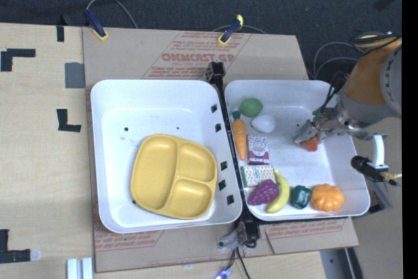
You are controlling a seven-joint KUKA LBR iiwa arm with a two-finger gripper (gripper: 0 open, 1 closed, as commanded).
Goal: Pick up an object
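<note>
camera view: my one look down on both bins, so everything below is read from there.
front row of right bin: orange toy pumpkin (326,197) in the near right corner, a small dark green piece (300,196) just left of it, then a yellow banana (281,193) lying against purple grapes (262,192).
left wall of right bin: a small printed packet (258,173), a taller red-and-white packet (258,149) behind it, and an orange carrot (240,138) with its long axis running along the divider.
left bin: a yellow compartment tray (175,175), well apart from me.
my gripper (311,134): low over the right bin (339,160), right of centre, reaching in from the right edge.
fingers: i cannot tell how they stand; the metal tips blur together.
small red-orange object (311,144): touching or just beneath my fingertips, on their near side; too small to name, and i cannot see it clasped between them.
key relation: that red-orange object lies directly under me, slightly toward the near edge, so i judge the move is nearly straight down.
far row: white egg-like object (264,122) and green round object (251,106) sit to my left, farther back.
</note>
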